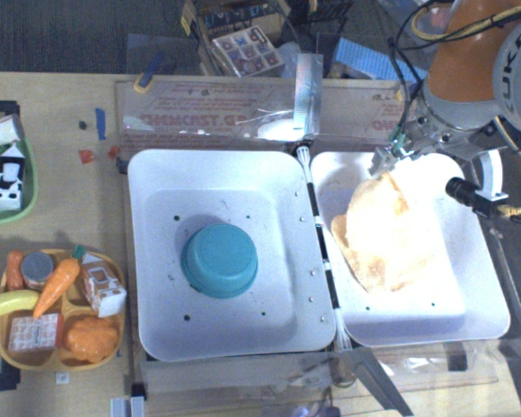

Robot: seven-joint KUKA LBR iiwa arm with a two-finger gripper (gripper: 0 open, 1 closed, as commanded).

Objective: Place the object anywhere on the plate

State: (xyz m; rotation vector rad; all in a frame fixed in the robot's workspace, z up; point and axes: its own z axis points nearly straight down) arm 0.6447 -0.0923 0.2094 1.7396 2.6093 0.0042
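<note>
The object (389,233), a pale, yellowish-tan floppy thing washed out by bright light, lies in the right bin (478,315), spread across the middle of its floor in the right half of the frame. Its upper tip rises toward the gripper (392,156), which sits just above the bin's upper edge, right at that tip; whether the two actually touch cannot be told through the glare, and whether the jaws are open or closed cannot be told either. Above and to the right of the gripper the grey arm (512,59) with its orange band (473,37) fills the upper right corner, with dark cables looping over it. A small black part (469,194) projects over the bin's right side, just right of the object.

The plate (220,260), a round teal-blue dish, rests near the middle of the left bin (156,181), well apart from the object, with the shared rims of the two bins between them.

At the lower left of the frame, on the wooden bench (61,102), a yellow tray (0,341) holds toy food: a carrot (56,287), a banana (9,303), a small carton (102,287) and other pieces. Above it, at the left edge, a green dish (28,200) holds small black-and-white items. Behind the bins, along the top, lies a clear plastic sheet (208,115), and beyond it a dark floor with boxes and clutter.
</note>
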